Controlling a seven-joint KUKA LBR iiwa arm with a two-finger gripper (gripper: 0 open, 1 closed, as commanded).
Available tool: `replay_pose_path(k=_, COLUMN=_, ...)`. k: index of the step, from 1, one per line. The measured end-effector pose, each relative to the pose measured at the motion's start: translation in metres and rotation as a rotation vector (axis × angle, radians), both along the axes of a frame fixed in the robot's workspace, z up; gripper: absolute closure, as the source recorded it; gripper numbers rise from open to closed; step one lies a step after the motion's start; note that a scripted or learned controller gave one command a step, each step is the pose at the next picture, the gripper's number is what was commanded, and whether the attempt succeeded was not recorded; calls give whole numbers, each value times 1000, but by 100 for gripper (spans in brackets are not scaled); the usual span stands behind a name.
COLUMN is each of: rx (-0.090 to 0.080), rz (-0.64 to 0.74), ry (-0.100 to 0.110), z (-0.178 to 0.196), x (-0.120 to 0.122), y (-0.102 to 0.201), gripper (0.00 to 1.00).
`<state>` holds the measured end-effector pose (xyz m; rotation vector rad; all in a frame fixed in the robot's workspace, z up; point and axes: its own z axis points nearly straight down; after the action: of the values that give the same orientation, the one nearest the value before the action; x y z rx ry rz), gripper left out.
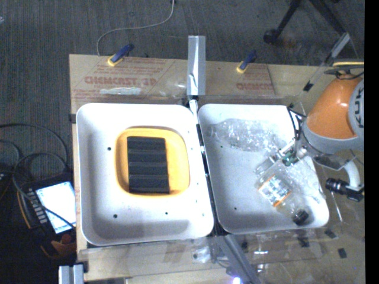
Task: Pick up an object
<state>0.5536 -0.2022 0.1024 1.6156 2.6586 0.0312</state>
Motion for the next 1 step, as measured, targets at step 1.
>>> replay_pose_path(k=1, rx=-3, rz=110, ry=34, z=89, x=30, y=48, gripper=100)
